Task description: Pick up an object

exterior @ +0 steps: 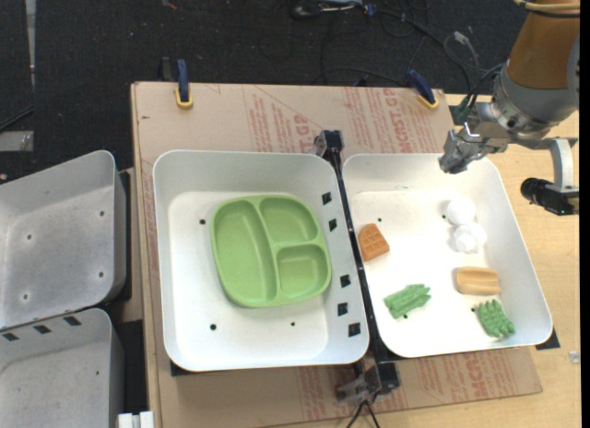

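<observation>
Camera view: grey two-finger gripper (pixel 455 162) is hovering over the right white bin's (pixel 525 260) far rim, finger state indiscernible, approaching; next, descending toward the white crumpled lump (pixel 464 226) below.

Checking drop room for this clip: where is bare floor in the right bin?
Right bin: bare along the far wall and in the middle, between orange block and white pieces. Crowded near the front: green pieces and tan block.
</observation>
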